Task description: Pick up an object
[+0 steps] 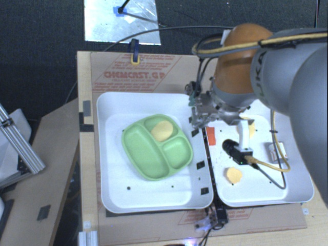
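In the left bin lies a green divided plate, and a pale yellow lump rests in its upper compartment. The right bin holds a small yellow piece near its front. A red-orange block lies close to the wall between the bins. My gripper hangs over that wall at the back, just above the red-orange block and right of the plate. Nothing visible is held in it. The arm hides much of the right bin's back.
A thin pale yellow item shows under the wrist in the right bin. Brown cardboard lies under and behind the bins. A blue clamp stands at its far edge. Aluminium framing is at the left.
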Tool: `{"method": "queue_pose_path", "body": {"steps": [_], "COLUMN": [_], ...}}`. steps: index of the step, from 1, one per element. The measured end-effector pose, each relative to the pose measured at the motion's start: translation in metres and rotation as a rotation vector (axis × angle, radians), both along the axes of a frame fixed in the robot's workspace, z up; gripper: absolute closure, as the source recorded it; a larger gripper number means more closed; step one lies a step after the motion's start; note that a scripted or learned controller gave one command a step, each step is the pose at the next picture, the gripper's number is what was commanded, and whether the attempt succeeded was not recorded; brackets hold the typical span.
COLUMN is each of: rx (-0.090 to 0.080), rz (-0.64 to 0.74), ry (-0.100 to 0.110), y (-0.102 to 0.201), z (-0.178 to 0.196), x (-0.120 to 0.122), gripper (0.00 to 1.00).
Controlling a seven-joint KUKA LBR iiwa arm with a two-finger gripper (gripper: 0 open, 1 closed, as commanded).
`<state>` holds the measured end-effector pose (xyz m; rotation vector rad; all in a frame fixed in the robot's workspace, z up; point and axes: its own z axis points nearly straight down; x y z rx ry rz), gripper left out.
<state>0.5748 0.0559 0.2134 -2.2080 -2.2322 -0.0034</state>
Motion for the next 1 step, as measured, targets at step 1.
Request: {"method": "queue_pose_path", "body": {"steps": [1], "rx": [0.000], "rz": [0.000], "ry": [0.000], "y": [0.0545], "z": [0.0137], "x": [-0.0252], "gripper": [1.00]}}
